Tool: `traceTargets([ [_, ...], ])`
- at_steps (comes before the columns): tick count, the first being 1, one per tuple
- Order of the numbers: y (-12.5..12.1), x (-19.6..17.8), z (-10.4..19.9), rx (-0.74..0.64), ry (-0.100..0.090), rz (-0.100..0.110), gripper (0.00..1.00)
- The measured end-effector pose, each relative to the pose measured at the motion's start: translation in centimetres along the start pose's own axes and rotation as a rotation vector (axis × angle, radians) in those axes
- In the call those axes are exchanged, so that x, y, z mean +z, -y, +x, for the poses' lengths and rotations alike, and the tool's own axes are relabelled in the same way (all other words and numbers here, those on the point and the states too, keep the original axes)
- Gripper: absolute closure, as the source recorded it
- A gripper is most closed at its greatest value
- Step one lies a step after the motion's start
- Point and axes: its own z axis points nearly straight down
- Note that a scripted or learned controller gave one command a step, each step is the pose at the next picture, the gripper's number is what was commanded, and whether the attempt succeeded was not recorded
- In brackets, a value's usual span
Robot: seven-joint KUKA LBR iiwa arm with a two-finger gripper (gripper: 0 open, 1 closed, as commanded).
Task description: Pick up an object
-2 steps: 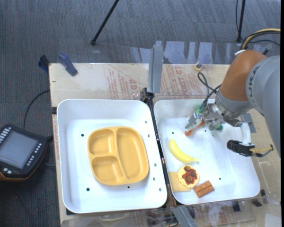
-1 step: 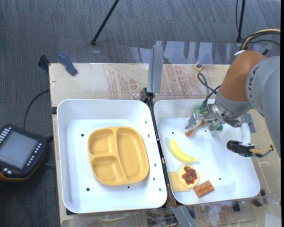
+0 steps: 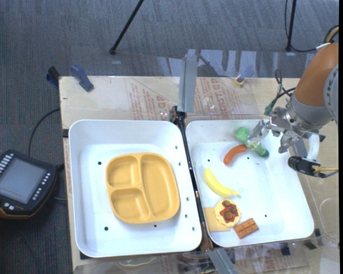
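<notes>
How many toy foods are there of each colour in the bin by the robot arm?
Yellow: 1, the banana
Orange-red: 1, the sausage
Green: 1, the green toy beside the gripper
Tan with red topping: 1, the pizza slice
Brown: 1, the chocolate bar
Total: 5

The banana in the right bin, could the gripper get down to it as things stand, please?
Probably yes: the banana lies flat with bare bin floor around it, apart from the sausage and pizza slice, and the gripper hovers in that bin.
</notes>
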Motion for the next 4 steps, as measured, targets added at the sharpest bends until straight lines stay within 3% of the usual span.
traceTargets([
  [1,0.5,-7.3,2.6,0.06,-0.002,-0.005,0.0],
  [2,0.3,4.5,5.4,0.002,0.001,0.018,0.0],
  [3,0.8,7.7,7.7,-0.188,-0.001,0.008,0.0],
  [4,0.8,6.7,7.6,-0.187,-0.002,0.009,1.0],
])
